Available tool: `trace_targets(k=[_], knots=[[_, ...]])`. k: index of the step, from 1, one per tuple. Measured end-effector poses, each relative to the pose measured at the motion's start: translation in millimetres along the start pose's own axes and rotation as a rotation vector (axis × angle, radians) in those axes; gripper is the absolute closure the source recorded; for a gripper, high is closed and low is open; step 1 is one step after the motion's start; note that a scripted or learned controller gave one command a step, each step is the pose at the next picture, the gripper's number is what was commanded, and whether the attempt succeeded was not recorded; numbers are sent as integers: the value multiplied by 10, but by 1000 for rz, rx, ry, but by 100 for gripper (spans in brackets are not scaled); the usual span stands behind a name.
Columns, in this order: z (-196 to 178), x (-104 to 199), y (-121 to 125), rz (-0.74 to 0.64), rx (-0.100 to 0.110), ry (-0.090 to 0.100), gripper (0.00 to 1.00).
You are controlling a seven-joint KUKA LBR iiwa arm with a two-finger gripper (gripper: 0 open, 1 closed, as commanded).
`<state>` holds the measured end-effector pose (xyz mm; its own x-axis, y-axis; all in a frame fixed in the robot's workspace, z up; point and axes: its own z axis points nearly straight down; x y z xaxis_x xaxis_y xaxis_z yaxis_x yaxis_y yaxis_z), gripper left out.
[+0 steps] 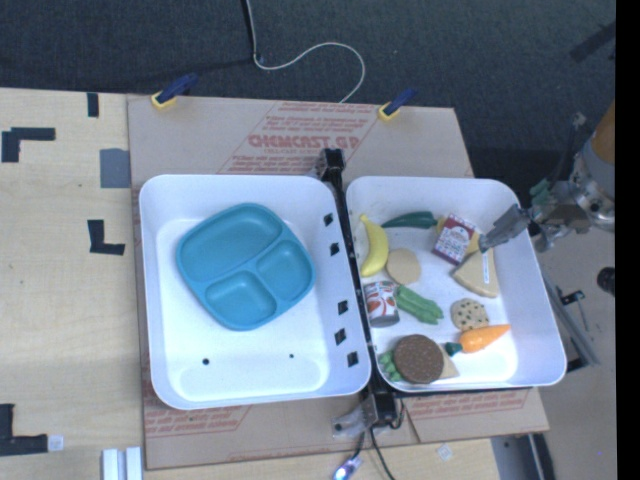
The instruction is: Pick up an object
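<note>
End effector (497,236) at right bin's (532,298) far-right rim, above cheese wedge (478,275); finger state: can't tell. Judgement: centre over wedge, descend straight, avoid red box (454,238).

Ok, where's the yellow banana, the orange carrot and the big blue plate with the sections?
Yellow toy banana (374,248), camera view: middle of its curve.
Orange toy carrot (485,337), camera view: middle of its body.
Blue sectioned plastic plate (232,240), camera view: its largest compartment.

The end effector (497,234) reaches in from the right, angled low.
</note>
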<state>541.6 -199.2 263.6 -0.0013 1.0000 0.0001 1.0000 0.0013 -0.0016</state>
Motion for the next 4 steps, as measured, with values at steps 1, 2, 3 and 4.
trace_targets(k=[1, 2, 3, 4], knots=[[-97, 4, 1, -1, 1, 0, 100], [289, 778, -273, -5, 5, 4, 100], [172, 741, -259, -2, 1, 0, 100], [76, 746, -256, -4, 2, 0, 100]])
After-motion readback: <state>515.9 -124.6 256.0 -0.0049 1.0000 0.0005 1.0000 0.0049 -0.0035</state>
